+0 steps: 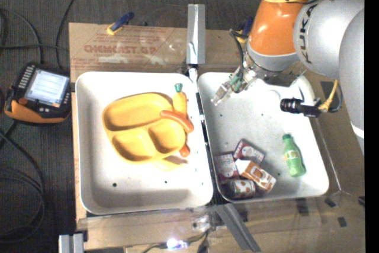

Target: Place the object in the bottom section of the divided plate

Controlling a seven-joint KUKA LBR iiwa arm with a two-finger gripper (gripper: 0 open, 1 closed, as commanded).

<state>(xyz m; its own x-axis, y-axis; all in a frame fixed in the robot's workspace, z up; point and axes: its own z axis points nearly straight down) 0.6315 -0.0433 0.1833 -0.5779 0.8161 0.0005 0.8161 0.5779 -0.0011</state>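
A yellow divided plate (139, 127) lies in the left bin (100, 186). Along the plate's right rim lie a toy carrot (180, 102) with a green top and a curved reddish sausage (177, 121). A small orange-red piece (185, 151) sits at the plate's lower right edge. My gripper (228, 89) hangs over the upper left corner of the right bin (266, 121), just right of the wall between the bins. I see nothing held in it. A green bottle (293, 155) lies at the right of that bin.
Several snack packets (246, 170) are heaped at the front left of the right bin. A black cable plug (296, 105) hangs beside the arm. A metal bar (196, 32) stands behind the bins, and a teach pendant (38, 93) lies at the far left.
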